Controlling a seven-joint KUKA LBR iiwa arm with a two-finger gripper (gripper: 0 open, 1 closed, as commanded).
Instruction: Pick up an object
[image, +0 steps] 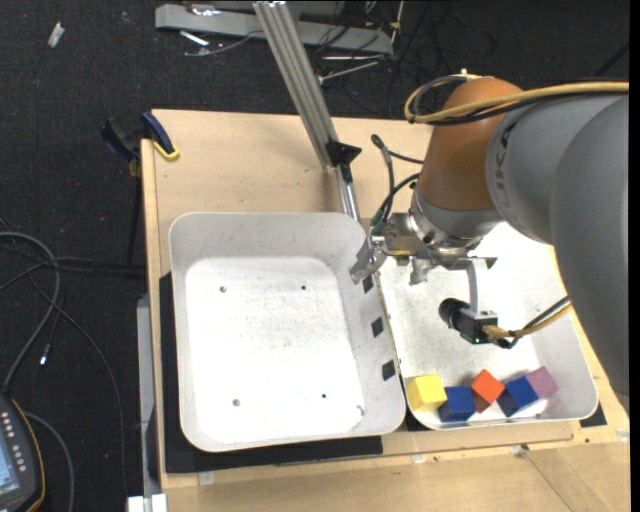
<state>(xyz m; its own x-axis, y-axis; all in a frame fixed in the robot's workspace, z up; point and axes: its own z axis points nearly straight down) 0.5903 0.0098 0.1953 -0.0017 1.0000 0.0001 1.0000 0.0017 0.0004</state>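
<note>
Camera view: we see five small cubes bunched at the near end of the cube bin (425, 335). We take the yellow cube (427, 390) as reference.

A blue cube (459, 403) touches it on the side away from the other bin (270, 330). Past that sit an orange cube (487, 385), a second blue cube (518, 396) and a purple cube (541, 381), all packed close in a rough row.

The tool (395, 252) hangs well apart from the yellow cube, toward the far end of the same bin and close to the wall shared with the other bin. We cannot tell whether it is spread or pressed together, because the wrist covers that. We see nothing held.

Handling, our judgement: the cubes look light, rigid and flat-faced. We don't expect them to be fragile or especially slippery.

The yellow cube looks like the best pick. It ends the row, so its face toward the other bin is free. We'd take it across two opposite flat faces, low on the body and square to them.

Two risks: the blue neighbour touches it and the bin's near wall is just beside it. That leaves little room for the tool, and a skewed approach could shove the cube instead of seating on it.
</note>
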